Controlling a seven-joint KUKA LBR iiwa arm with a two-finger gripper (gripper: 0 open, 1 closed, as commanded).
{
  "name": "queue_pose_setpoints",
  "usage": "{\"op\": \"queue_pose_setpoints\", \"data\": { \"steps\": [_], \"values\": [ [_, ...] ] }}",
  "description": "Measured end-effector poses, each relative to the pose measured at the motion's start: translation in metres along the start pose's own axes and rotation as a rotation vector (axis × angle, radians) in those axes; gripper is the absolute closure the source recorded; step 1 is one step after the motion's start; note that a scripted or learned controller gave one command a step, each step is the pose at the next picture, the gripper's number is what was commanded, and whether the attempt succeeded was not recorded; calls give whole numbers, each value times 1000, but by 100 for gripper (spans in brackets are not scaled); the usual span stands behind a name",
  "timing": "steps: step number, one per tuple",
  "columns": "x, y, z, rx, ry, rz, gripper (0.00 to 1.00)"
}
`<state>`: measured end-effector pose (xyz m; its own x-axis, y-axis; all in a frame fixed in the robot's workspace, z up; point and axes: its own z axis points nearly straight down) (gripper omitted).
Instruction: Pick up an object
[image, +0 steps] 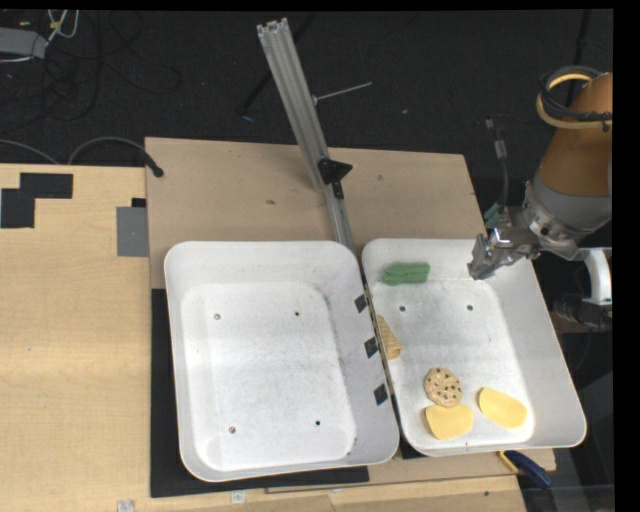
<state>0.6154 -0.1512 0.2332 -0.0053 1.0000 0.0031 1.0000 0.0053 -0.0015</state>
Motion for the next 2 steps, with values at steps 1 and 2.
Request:
{"op": "queue_pose_setpoints", "data": {
  "steps": [1, 2],
  "values": [
    [56, -5, 10, 3, 0, 1, 100],
    [110, -4, 20, 3, 0, 1, 100]
  ]
}}
